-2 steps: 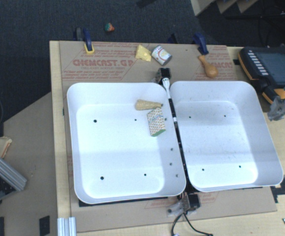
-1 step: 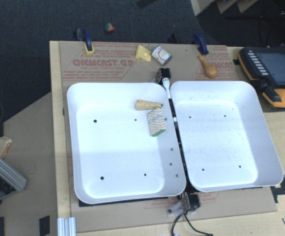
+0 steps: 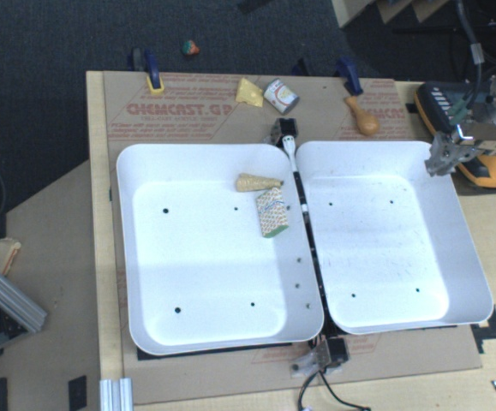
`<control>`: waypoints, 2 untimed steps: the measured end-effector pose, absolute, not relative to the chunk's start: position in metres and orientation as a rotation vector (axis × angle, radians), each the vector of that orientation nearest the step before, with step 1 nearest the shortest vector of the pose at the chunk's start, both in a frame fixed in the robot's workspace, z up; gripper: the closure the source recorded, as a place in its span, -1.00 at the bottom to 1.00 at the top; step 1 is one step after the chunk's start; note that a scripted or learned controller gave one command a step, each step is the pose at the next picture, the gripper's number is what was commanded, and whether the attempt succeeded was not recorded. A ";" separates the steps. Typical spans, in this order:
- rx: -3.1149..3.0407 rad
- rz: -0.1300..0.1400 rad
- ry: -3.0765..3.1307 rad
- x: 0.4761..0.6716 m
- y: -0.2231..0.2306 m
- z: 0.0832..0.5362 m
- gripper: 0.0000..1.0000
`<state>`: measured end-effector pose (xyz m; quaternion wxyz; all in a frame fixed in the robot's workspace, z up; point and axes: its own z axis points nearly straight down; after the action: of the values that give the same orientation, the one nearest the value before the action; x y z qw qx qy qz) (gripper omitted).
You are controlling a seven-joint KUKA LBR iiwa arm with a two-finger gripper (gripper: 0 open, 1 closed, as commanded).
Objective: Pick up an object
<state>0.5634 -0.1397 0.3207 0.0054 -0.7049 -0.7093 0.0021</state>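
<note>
In the left bin point(image 3: 145, 229), near its far right corner, lie two objects. One is a tan cone-shaped piece point(image 3: 257, 182) lying on its side. Just below it, touching or nearly so, is a small green-and-white patterned packet point(image 3: 271, 211). My gripper point(image 3: 443, 156) hangs at the far right corner of the right bin point(image 3: 453, 255), over its rim, well away from both objects. Nothing shows in the gripper.
On the board behind the bins lie a yellow piece point(image 3: 249, 92), a small white box point(image 3: 281, 97) and a wooden-handled tool point(image 3: 363, 116). A black-and-white tool point(image 3: 287, 135) sits at the gap between the bins. Clamps point(image 3: 152, 74) hold the board's far edge.
</note>
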 end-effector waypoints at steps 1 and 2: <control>-2.207 0.005 -2.223 0.586 -0.071 0.247 1.00; -2.224 -0.011 -2.230 0.602 -0.057 0.342 1.00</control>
<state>0.6024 -0.0568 0.3417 -0.0042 -0.7061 -0.7081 -0.0034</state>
